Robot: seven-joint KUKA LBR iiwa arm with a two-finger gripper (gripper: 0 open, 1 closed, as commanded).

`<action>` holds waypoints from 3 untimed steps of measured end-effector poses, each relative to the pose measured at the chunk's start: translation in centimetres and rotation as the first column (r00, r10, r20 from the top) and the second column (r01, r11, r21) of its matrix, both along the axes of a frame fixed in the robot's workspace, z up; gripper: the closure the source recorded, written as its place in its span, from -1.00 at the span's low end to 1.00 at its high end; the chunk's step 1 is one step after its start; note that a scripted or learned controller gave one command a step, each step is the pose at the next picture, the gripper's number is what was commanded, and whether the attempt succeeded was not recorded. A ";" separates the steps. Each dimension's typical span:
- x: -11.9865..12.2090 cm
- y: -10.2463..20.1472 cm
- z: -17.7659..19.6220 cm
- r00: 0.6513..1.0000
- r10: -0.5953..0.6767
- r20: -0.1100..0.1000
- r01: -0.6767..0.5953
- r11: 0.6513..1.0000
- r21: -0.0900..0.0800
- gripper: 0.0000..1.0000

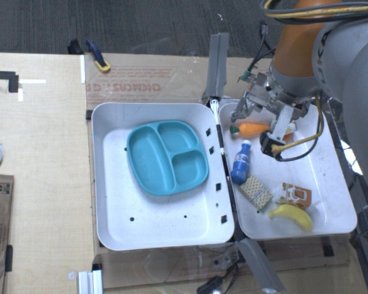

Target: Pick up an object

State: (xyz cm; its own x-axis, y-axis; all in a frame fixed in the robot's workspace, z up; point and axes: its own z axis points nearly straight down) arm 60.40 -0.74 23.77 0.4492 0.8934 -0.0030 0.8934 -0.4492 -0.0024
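My gripper hangs low over the far end of the right bin, open, with its fingers spread to either side of an orange carrot. The carrot lies on the bin floor just below and between them; I cannot tell whether they touch it. A blue bottle lies in front of the carrot. Closer to the front are a patterned sponge-like block, a small orange and white box and a yellow banana.
The left bin holds a blue divided plate. A grey post stands behind the wall between the bins. The arm's black cables loop down over the right bin's middle. Tape and small tools lie on the bench at left.
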 end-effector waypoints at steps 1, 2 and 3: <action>-1.3 1.2 -4.8 1.000 0.020 -0.003 -0.020 1.000 0.000 -1.00; -1.3 1.1 -4.7 1.000 0.020 -0.001 -0.020 1.000 0.000 -1.00; 5.4 -0.3 -4.7 0.999 0.054 0.000 -0.054 0.999 0.000 -1.00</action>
